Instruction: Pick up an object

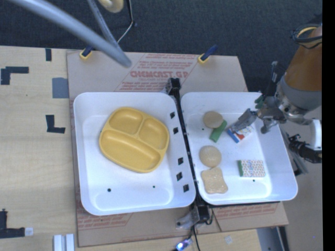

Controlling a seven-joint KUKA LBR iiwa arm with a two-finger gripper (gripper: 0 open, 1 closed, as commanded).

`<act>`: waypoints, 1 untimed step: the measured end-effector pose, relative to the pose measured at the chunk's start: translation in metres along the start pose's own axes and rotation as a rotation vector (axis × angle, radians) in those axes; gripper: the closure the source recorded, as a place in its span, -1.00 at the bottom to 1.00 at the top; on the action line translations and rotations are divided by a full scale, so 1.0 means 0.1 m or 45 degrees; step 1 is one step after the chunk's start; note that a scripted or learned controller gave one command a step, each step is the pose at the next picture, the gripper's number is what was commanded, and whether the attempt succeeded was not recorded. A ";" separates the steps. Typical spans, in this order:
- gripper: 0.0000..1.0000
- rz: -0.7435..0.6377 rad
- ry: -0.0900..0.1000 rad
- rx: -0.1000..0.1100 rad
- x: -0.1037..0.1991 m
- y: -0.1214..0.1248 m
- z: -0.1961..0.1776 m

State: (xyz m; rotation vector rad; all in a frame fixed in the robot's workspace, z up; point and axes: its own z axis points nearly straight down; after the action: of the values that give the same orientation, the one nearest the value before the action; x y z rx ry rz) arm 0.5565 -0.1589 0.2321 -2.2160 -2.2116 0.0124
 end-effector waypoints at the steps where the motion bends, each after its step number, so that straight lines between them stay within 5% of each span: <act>1: -1.00 -0.004 -0.003 -0.015 0.00 0.02 -0.06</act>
State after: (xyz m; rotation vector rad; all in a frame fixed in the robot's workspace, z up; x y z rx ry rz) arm 0.5590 -0.1587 0.2385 -2.2194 -2.2221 0.0021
